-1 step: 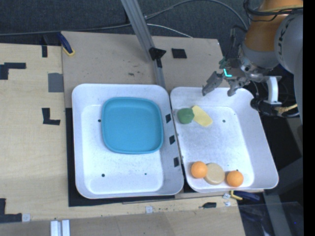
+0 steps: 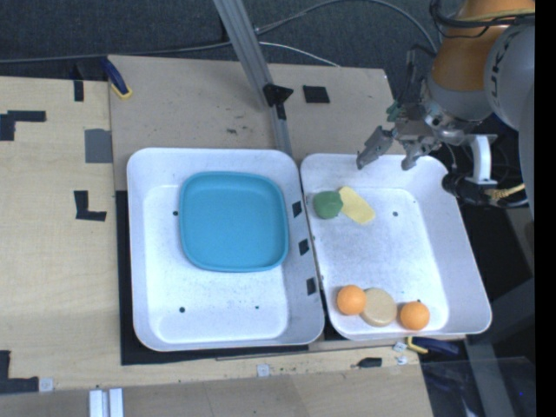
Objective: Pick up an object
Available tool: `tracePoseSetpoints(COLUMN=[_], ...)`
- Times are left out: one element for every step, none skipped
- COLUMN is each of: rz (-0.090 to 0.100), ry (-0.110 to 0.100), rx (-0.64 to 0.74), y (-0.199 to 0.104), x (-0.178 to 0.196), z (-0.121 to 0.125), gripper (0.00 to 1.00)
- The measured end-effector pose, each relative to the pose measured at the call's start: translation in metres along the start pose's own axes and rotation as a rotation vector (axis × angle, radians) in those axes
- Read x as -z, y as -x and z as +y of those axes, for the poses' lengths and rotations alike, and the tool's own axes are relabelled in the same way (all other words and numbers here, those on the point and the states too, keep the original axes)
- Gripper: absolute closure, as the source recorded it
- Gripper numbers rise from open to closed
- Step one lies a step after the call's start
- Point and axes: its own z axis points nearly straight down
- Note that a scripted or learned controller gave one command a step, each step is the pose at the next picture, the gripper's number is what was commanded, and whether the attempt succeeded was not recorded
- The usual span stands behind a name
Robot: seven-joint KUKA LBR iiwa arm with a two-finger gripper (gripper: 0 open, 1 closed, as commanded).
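The gripper point(image 2: 386, 155) hangs over the far rim of the right bin point(image 2: 452, 250), its two fingers spread wide with nothing between them, and nothing stands between it and the green object point(image 2: 327, 204) and yellow object point(image 2: 357, 206) that lie touching each other just inside that bin's far left corner. Along the same bin's near wall sit three more pieces in a row: an orange ball point(image 2: 351, 300), a tan disc point(image 2: 379, 307) and a second orange ball point(image 2: 413, 315). The left bin point(image 2: 152, 259), beside the right bin, holds one square blue plate point(image 2: 234, 221).
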Motion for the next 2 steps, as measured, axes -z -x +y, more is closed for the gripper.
tracePoseSetpoints(rz=[0.0, 0.0], ry=[-0.004, 0.0], rx=[0.0, -0.001], y=[-0.001, 0.005], x=[-0.047, -0.105], z=[0.007, 0.005], gripper=[0.0, 0.0])
